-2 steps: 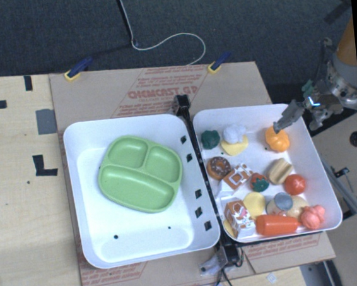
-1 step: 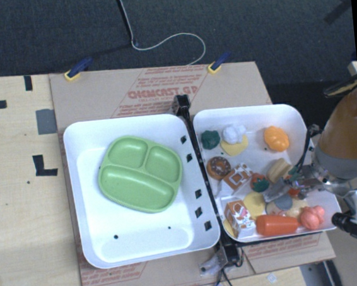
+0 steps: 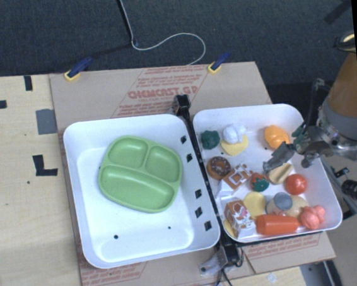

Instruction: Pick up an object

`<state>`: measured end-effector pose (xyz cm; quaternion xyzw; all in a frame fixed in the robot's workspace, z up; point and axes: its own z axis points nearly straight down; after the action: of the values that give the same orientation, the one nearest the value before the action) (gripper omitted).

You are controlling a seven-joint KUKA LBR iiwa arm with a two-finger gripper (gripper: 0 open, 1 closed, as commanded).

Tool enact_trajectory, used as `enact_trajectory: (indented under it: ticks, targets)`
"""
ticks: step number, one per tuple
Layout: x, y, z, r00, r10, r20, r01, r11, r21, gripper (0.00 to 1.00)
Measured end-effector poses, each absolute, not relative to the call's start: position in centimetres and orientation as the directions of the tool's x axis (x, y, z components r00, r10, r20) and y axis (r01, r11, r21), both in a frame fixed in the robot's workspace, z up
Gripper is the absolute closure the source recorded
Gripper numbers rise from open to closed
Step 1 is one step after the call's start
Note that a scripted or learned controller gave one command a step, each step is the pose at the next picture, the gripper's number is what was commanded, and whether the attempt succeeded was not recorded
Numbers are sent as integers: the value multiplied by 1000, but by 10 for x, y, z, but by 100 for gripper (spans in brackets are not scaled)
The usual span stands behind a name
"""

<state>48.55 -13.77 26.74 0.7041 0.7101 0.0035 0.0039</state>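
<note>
pincer (image 3: 280, 157) spread, nothing between | over pale yellow wedge (image 3: 280, 173) | right bin (image 3: 251, 114)

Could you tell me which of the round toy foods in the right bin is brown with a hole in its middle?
The doughnut, near the right bin's left wall, under the dark green piece. The red ball and others lack holes.

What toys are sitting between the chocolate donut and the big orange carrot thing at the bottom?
In the camera view, between the donut and the carrot lie a red-and-white waffle-like piece and a yellow toy, both on the right bin's floor.
</note>
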Motion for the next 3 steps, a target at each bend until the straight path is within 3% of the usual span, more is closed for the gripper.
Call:
enact_trajectory:
  ticks: [1, 2, 3]
  targets:
    - [485, -73, 396, -11, 1000, 0, 1000, 11, 14, 0]
    - [484, -77, 398, -3, 1000, -1, 1000, 3, -1, 100]
    - [484, 17, 457, -12, 1000, 2, 1000, 12, 5, 100]
